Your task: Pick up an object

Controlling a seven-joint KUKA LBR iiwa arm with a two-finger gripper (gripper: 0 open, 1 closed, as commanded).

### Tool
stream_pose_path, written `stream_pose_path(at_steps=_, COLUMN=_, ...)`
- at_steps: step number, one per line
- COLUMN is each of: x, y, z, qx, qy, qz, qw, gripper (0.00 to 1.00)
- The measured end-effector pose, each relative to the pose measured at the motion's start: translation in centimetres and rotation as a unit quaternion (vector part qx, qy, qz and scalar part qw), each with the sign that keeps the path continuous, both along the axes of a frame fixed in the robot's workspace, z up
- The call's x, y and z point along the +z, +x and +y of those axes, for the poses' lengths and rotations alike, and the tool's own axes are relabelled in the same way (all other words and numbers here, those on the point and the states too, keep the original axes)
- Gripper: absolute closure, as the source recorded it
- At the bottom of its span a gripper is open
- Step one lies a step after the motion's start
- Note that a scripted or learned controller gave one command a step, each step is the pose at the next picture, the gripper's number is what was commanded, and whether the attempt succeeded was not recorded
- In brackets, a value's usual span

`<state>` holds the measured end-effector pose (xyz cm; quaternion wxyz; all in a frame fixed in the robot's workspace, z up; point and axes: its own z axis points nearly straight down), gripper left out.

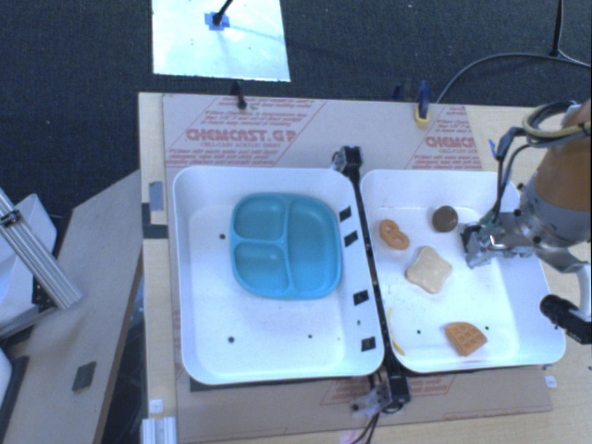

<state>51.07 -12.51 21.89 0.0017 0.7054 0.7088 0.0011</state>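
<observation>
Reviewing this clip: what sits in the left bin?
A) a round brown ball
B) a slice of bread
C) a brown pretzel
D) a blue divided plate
D: the blue divided plate lies alone in the left bin, while the pretzel, bread slice and brown ball lie in the right bin.

Wooden bench (pixel 111 248) with printed board (pixel 277 128), two white bins (pixel 203 340) (pixel 518 340) side by side on top.

One fixed cam is looking down at a slant on my tabletop (pixel 277 123), framing both white bins (pixel 208 248); I'm reaching in from the right.
</observation>
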Motion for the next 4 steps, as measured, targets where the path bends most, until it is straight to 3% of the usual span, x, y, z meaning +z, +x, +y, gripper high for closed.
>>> stream_pose_path(at_steps=4, x=2.6, y=-0.7, z=21.4, qx=0.002, qy=0.0009, qz=0.001, qw=1.0, gripper=1.0)
